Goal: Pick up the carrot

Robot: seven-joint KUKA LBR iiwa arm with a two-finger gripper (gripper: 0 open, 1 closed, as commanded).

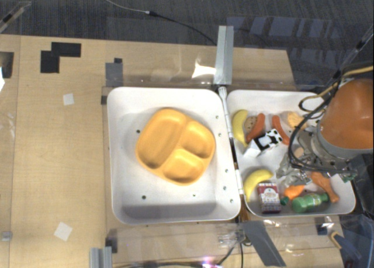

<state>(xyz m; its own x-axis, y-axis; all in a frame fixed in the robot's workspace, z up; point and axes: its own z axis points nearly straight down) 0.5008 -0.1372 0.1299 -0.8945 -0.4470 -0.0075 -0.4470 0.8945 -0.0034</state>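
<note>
The carrot (325,184), an orange tapered piece, lies near the front right corner of the right bin (349,205). A shorter orange piece (294,191) lies just to its left. The arm's orange band (350,115) and grey wrist hang over the right side of this bin. My gripper (295,172) reaches down just left of the carrot and above the shorter orange piece. Its metal tips are partly hidden by the wrist and cables. I see nothing held in it.
The right bin also holds a green piece (308,202), a red and white box (269,197), a yellow fruit (256,180), a banana (239,124), a black and white carton (269,139) and sausages (279,126). A yellow divided plate (175,145) sits in the left bin (125,197).
</note>
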